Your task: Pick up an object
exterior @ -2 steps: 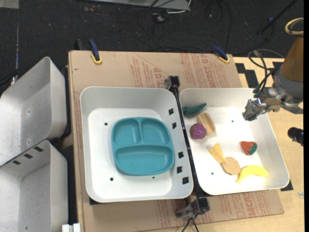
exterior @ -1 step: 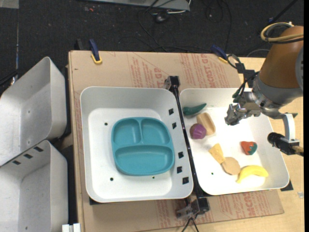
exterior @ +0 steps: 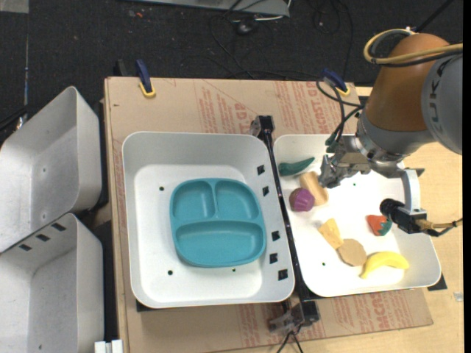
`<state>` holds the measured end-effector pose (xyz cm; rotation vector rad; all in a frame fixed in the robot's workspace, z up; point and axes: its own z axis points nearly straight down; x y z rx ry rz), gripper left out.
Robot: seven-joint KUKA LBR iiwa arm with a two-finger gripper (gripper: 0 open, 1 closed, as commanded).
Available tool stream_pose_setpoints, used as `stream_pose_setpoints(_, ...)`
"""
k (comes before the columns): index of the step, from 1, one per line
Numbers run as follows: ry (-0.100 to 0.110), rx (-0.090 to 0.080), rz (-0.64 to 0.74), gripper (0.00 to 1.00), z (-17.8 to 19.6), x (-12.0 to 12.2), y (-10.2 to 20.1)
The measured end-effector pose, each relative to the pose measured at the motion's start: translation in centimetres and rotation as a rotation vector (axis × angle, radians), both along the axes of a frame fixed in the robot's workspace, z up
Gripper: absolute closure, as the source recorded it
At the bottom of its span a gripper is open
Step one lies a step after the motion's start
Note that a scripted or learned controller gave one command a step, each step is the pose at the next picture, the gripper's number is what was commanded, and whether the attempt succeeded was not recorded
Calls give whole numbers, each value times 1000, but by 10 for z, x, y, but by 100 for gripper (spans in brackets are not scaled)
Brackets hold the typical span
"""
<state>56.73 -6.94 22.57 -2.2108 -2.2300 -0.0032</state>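
Observation:
The right bin (exterior: 412, 274) holds several toy foods: a teal pod (exterior: 296, 167), a tan block (exterior: 314, 187), a purple piece (exterior: 301, 199), a yellow wedge (exterior: 331, 233), a tan round piece (exterior: 352, 252), a yellow banana (exterior: 383, 263) and a red and green piece (exterior: 379, 225). My gripper (exterior: 329, 173) hangs low over the bin's upper left part, right beside the tan block. Nothing shows between its fingers.
The left bin (exterior: 140, 197) holds a teal divided plate (exterior: 218, 222). A black divider (exterior: 278, 197) runs between the bins. Two white bins (exterior: 44, 197) stand off the bench at the far left. Blue clamps (exterior: 145, 79) grip the board's back edge.

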Motion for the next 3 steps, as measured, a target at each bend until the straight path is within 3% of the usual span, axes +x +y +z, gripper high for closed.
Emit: stream_pose_setpoints(3, 2, -1, 0, 100, -11, -16, 165)
